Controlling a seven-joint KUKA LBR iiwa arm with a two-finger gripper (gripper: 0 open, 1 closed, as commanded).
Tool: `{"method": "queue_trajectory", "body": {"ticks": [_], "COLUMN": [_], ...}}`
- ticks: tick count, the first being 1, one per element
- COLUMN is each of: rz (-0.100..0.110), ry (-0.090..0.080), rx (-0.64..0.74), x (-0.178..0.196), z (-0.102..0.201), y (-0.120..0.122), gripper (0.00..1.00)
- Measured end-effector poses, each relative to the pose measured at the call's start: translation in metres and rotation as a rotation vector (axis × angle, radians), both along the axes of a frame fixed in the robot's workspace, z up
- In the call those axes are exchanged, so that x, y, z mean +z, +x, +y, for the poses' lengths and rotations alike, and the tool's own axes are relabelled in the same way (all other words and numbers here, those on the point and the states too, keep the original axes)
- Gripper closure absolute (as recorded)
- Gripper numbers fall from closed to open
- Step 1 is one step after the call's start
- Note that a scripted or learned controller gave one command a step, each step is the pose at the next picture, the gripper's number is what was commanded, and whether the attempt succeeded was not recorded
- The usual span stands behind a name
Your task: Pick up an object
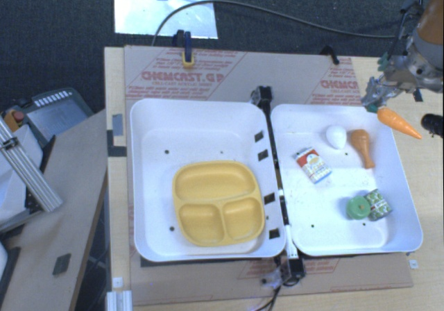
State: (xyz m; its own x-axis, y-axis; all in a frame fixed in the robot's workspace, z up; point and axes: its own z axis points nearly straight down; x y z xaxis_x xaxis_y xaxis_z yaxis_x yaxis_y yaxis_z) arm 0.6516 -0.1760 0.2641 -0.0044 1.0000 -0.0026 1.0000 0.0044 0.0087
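Gripper (378, 96) at right bin's (409, 233) far corner, closure indeterminable, beside orange plastic carrot (398, 122); approach step, next descend onto it.

The arm (429, 18) is seen entering at the upper right corner of the camera view, with its grey wrist angled down and to the left. The gripper (375, 97) is carried at the lowest point of the wrist, at about the height of the right bin's far right corner; whether its fingers are parted or closed cannot be made out
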Motion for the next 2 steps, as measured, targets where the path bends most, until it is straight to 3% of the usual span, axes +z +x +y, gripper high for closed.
{"method": "queue_trajectory", "body": {"ticks": [2], "rz": [0.007], "ry": [0.004], "rx": [0.005], "x": [0.004], "z": [0.102], "y": [-0.037], "gripper": [1.0]}}
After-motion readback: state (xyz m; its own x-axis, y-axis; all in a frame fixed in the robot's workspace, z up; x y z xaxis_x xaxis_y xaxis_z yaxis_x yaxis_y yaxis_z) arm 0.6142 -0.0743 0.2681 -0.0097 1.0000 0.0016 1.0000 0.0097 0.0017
